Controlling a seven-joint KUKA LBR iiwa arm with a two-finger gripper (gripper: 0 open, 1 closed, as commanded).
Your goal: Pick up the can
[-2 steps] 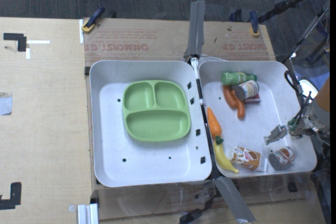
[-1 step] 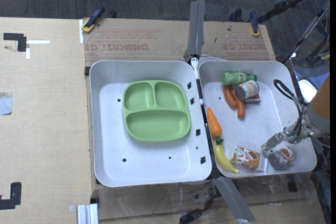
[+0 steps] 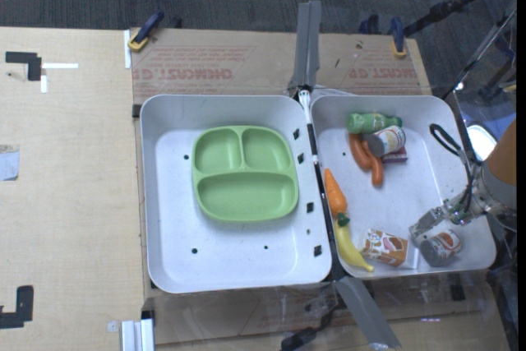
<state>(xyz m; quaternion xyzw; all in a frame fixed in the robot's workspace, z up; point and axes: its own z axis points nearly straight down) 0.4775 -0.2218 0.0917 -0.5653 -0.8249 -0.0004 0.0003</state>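
At 4 o'clock in the right bin (image 3: 322,145), the gripper (image 3: 437,219) hangs low over the floor, with the arm coming in from 3 o'clock. Whether it is wide or narrow cannot be told at this size. Nothing is seen held in it.

Just beside it, toward 5 o'clock, sits a round grey container (image 3: 444,246) with an orange mark. It might be a second tin, but this is uncertain.

The can (image 3: 387,141), with a grey end and a red and white label, lies tilted at 12 o'clock in the same bin, well apart from the gripper.

Progress: the pick is not yet done, as the can rests on the bin floor. If that is the target, the approach, grasp and lift are all left.

Obstacles near the can:
- green bottle (image 3: 371,122), touching it on the 12 o'clock side
- sausage (image 3: 367,158), just beside it at 8 o'clock
- black loop (image 3: 445,139), toward 3 o'clock

Farther off:
- carrot (image 3: 334,191) and banana (image 3: 350,247), along the 9 o'clock wall
- snack packet (image 3: 385,247), at 6 o'clock

The left bin (image 3: 164,201) holds a green divided plate (image 3: 245,173).
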